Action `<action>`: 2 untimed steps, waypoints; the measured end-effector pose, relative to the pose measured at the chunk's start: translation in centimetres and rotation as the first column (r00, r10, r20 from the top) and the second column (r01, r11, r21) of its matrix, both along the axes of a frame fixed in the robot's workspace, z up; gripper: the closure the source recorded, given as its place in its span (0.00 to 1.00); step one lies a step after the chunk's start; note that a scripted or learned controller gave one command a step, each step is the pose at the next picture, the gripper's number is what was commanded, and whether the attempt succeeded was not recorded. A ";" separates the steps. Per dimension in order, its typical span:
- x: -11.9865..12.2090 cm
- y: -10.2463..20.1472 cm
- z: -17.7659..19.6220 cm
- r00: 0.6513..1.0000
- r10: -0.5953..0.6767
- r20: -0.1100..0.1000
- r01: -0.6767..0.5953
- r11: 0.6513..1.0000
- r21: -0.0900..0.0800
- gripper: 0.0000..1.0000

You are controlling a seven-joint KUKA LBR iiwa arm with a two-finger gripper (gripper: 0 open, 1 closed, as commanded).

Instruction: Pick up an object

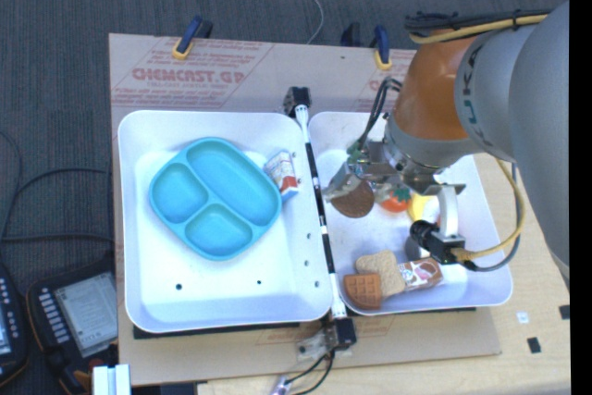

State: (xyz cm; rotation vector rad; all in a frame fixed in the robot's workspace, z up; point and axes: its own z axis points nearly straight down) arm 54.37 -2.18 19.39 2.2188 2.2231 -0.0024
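From where I stand, the arm [481, 97] reaches in from three o'clock and hangs low over the right bin [481, 291], its orange band bulking over the bin's upper half. The gripper [363, 178] sits at about nine o'clock in that bin, close to the wall shared with the left bin [148, 291]. Just under it lies a brown round object [352, 203], touching or nearly touching the metal parts; whether it is actually held I cannot tell, and whether the gripper is open or closed is hidden by the wrist.

Toward the bin's six o'clock lie a waffle-like piece [363, 289], a tan slice [379, 265] and a small packet [421, 273], close together. An orange thing [399, 197] and a yellow thing [421, 206] peek out beside the wrist near the centre.

The left bin holds a blue divided tray [215, 196] and a small red-and-white packet [283, 171] at its three o'clock.

I judge this to be the grasp stage, on the brown object. The next move calls for a firm closing and a straight lift, with care that the piece does not slip against the wall.
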 end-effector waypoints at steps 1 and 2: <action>0.0 0.0 1.0 1.000 0.000 0.000 0.000 1.000 -0.001 1.00; 0.1 -0.1 1.9 1.000 0.000 0.000 0.000 1.000 -0.003 1.00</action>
